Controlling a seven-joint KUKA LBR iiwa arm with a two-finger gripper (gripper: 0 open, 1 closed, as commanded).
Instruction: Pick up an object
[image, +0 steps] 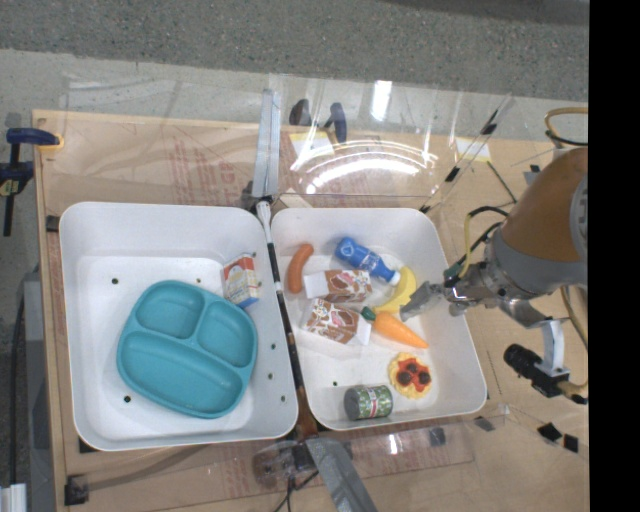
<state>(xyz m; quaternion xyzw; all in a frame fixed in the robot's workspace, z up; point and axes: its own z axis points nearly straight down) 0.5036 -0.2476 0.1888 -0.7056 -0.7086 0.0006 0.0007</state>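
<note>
Grey jaws (424, 299) hung low by the banana (402, 288) and carrot (401, 330) in the right bin (462, 350). I could not tell their state. Nothing was picked yet. Next, they probably needed to close on one toy.

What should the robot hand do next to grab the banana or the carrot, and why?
Probably ease a little further left and down toward the carrot. The gripper sits at the right bin's right side, just right of the banana and above the carrot, with nothing seen between its fingers. Both toys lie close together, so a short, careful move seems best.
</note>
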